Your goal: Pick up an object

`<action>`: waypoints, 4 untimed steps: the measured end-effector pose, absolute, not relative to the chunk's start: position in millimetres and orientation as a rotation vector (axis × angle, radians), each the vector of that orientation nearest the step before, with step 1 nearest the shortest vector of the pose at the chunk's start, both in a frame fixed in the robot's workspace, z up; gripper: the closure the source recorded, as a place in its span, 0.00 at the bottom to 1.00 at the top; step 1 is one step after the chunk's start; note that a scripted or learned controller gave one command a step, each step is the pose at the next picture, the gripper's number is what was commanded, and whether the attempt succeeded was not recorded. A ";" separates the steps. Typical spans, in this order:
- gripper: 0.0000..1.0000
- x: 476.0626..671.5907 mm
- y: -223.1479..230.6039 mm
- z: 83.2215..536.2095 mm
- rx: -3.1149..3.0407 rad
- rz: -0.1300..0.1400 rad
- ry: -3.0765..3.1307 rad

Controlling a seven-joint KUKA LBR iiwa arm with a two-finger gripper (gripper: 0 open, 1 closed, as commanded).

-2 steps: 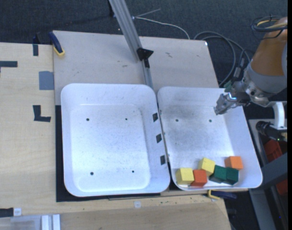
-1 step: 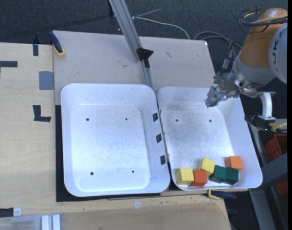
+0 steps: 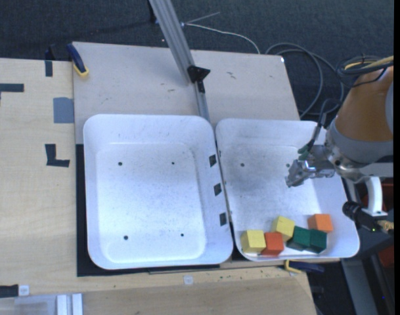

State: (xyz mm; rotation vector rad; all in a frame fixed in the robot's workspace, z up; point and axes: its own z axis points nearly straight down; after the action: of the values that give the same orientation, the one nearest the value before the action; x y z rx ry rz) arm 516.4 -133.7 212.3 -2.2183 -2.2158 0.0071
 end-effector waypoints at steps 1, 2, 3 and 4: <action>1.00 552.3 -138.8 156.1 -2.217 0.006 -2.221; 1.00 566.4 -120.9 190.2 -2.218 -0.002 -2.226; 1.00 523.0 -135.9 145.4 -2.219 0.009 -2.215; 1.00 578.3 -133.2 89.7 -2.219 0.001 -2.225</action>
State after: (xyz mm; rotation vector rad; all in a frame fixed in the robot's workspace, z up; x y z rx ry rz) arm 578.3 -133.2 89.7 -2.2187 -2.2247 0.0006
